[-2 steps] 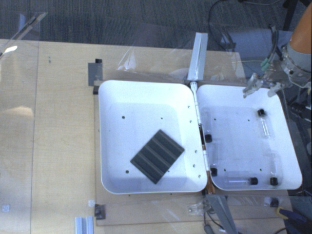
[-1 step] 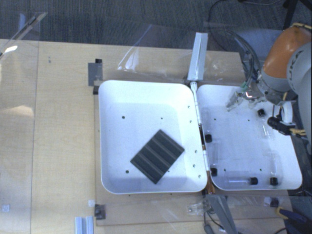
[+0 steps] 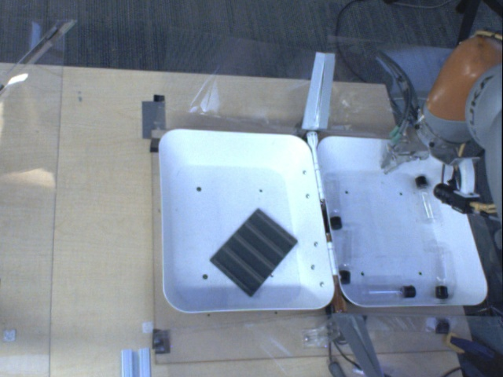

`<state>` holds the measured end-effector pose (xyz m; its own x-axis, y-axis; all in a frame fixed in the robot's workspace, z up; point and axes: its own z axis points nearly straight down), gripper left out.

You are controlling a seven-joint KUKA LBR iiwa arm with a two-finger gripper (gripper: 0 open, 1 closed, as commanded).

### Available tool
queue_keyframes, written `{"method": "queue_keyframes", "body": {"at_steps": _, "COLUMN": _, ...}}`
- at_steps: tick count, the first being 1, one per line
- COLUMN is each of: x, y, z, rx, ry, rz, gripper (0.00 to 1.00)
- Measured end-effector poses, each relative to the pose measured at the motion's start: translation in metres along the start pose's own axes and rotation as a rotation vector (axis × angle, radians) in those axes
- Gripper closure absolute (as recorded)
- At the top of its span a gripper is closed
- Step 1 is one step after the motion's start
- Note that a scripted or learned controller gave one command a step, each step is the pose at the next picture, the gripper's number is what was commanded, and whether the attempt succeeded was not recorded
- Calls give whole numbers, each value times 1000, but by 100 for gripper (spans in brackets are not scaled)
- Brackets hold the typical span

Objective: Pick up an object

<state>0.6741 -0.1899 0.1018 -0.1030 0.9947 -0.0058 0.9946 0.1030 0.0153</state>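
Bins sat side by side on the bench: the left bin (image 3: 177, 210) and the right bin (image 3: 464, 277), a metal rail (image 3: 318, 96) rising behind their shared edge. My gripper (image 3: 401, 144) hovered over the right bin's far corner; whether it was apart or together I could not tell. Well away, the dark ribbed block (image 3: 254, 251) lay flat and askew in the left bin.

The arm (image 3: 471, 93) enters from the right side at the top, showing its orange band and grey wrist. It bends downward toward the left, and the tool (image 3: 401, 149) hangs low at its end; its state is not clear
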Motion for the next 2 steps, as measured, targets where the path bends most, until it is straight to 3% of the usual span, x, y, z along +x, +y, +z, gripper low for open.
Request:
{"method": "queue_keyframes", "body": {"at_steps": 1, "x": 49, "y": 1, "z": -10, "rx": 10, "ry": 5, "rz": 144, "gripper": 100}}
{"method": "queue_keyframes", "body": {"at_steps": 2, "x": 50, "y": 3, "z": -23, "rx": 3, "ry": 4, "rz": 138, "gripper": 100}}
